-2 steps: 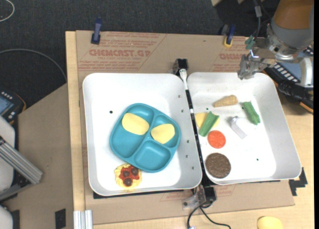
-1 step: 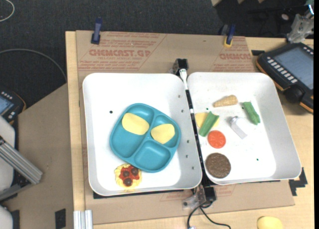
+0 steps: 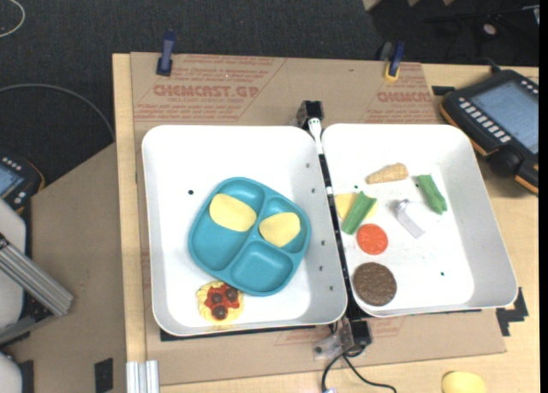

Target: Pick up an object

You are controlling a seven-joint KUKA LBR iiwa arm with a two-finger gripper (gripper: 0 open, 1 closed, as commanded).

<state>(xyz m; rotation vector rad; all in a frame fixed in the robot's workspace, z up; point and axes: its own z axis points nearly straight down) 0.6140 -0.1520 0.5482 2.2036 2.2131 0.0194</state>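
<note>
We see the pickable pieces clustered in the right white bin (image 3: pixel 462 293): a brown round patty (image 3: pixel 375 283) near its front edge, a red tomato slice (image 3: pixel 372 239) just behind it, and green pods (image 3: pixel 359 211) touching a yellow wedge (image 3: pixel 344 205) by the left wall. We cannot tell how the jaws stand. In our judgement, a grasp among these crowded pieces could pinch two at once, or skid off the flat patty.

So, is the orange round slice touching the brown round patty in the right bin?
Apart. The camera view shows a strip of white bin floor between the orange slice and the brown patty.
</note>
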